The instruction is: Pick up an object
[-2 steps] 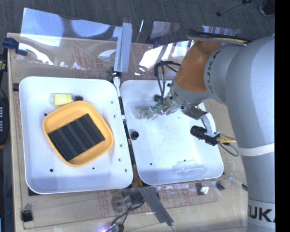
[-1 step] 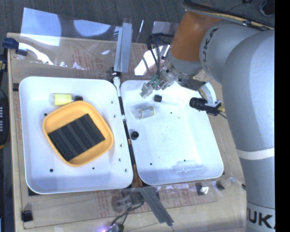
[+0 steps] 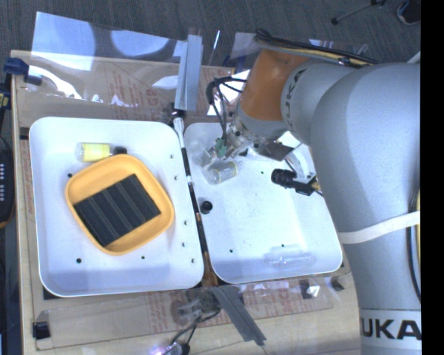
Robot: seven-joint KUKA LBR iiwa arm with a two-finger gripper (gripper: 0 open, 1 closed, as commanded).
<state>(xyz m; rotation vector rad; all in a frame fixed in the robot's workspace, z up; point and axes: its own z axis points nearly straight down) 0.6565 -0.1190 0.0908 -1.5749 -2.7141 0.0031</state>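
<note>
From my end the gripper (image 3: 223, 152) is down in the right bin (image 3: 281, 257), right at a clear plastic thing (image 3: 223, 171) near the top-left corner. Nothing's lifted yet, I'd say. Can't tell if it's spread or pinched; the wrist blocks it. The yellow tray (image 3: 118, 203) sits in the left bin (image 3: 52, 265).

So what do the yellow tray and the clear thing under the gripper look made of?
Yellow tray: probably matte plastic, with smooth rounded edges; its dark ribbed insert looks like rubber or foam. Clear thing: see-through and glinting, likely thin plastic, though glass can't be ruled out.
</note>
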